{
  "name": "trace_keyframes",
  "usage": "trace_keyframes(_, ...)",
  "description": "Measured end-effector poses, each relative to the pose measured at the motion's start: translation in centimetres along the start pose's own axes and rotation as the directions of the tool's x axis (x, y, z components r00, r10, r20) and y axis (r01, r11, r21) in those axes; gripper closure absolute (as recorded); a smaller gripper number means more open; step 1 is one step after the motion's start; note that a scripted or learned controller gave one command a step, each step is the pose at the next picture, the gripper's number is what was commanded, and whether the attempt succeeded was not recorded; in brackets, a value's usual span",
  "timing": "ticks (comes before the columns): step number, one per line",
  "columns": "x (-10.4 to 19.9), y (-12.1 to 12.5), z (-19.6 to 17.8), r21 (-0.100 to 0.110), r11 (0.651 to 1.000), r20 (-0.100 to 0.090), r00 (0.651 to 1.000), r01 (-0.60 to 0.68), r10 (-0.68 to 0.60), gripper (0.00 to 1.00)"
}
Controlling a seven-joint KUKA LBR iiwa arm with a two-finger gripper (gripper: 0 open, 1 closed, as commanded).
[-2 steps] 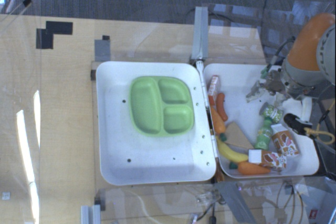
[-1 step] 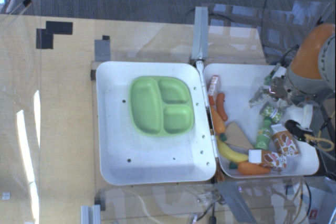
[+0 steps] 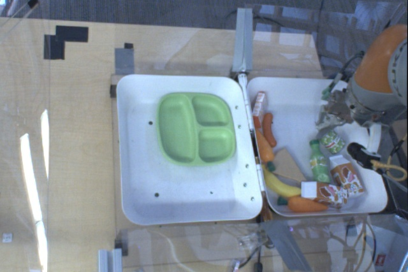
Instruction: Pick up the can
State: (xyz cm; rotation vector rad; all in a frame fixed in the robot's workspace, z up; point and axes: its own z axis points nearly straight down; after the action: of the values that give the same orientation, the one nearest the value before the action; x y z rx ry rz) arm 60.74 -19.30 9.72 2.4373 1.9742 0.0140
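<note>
The can (image 3: 331, 142) is small, with a green and white label, and lies in the right bin (image 3: 290, 91) near its right wall. My gripper (image 3: 331, 116) hangs just behind and above the can, at the end of the grey arm with the orange band (image 3: 381, 67). Nothing shows held in it. A green bottle (image 3: 319, 164) lies right beside the can on its near left side.
The right bin also holds a brown juice carton (image 3: 348, 179), a banana (image 3: 281, 185), two carrots (image 3: 306, 204), a sausage (image 3: 269, 127), a small tube (image 3: 259, 102) and a tan wedge (image 3: 290, 162). A green divided plate (image 3: 195, 128) sits in the left bin (image 3: 137, 188).
</note>
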Motion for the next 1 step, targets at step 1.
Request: trace_keyframes(1,1.58,-1.06,-6.24,0.008,0.996,0.002,0.996,0.094,-0.094,1.00)
